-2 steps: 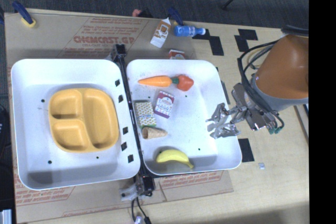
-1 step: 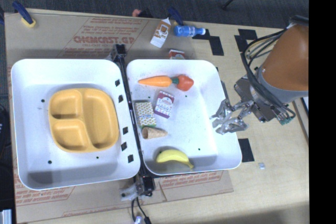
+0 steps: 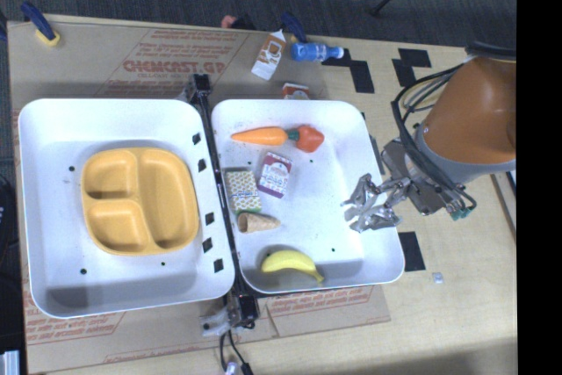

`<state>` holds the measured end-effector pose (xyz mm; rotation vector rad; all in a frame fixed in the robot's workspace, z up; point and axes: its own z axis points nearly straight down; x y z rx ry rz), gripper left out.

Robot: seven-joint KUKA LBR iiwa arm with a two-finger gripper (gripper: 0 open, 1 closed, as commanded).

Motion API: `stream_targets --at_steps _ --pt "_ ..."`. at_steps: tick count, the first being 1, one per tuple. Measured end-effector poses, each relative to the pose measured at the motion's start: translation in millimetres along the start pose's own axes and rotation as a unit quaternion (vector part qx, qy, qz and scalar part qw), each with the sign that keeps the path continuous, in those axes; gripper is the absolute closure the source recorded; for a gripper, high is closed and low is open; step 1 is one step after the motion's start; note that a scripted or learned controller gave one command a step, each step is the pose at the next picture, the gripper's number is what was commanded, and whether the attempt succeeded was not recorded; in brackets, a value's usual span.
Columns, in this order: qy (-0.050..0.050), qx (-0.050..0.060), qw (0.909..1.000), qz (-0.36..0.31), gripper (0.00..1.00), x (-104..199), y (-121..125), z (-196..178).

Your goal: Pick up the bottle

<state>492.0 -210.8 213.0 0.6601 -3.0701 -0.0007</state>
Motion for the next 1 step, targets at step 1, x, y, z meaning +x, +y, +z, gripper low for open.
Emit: stream_targets --at_steps 1 --pt "0.0 0.0 0.9941 0.109 1.0 6.3 2.7 18.0"
